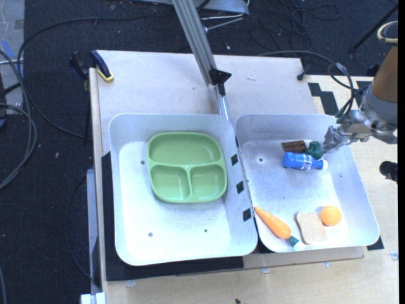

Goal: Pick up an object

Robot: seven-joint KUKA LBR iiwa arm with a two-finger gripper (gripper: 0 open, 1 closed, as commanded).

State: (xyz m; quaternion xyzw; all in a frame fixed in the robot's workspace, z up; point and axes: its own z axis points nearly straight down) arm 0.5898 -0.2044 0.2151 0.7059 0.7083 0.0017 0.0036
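While the jaws' state cannot be told, the gripper hovers near the right bin's far rim.

Open floor between bottle and carrot

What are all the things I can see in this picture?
bins: 2, white, side by side on the bench
plate: 1, green, three sections, in the left bin
bottle: 1, blue, lying in the right bin's far part
brown block: 1, brown, just behind the bottle
small green thing: 1, dark green, by the bottle, too small to identify
carrot: 1, orange, near front of the right bin
bread slice: 1, tan, front of the right bin
orange ball: 1, orange, touching the bread slice
gripper: 1, grey, over the right bin's far right side
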